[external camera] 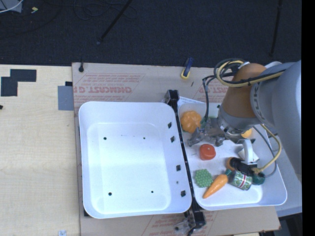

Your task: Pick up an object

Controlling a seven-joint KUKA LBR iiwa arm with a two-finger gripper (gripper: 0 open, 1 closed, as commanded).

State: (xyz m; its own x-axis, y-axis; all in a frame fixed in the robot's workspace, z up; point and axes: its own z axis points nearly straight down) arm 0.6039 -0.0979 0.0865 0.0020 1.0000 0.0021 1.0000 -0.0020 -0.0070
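We see the grey arm [275, 97] coming in from right, orange band [243, 95] above wrist, gripper [204, 134] low over right bin [275, 198], left half.

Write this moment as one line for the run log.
arm: over right bin | claw: low between orange ball and red object | held: nothing seen | carrot: untouched

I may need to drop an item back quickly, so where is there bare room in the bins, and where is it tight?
The left bin offers open white floor from wall to wall. The right bin is crowded: orange fruit, red tomato, green piece, carrot and can cluster under the arm. A small bare patch lies along its near rim, below the carrot and can.
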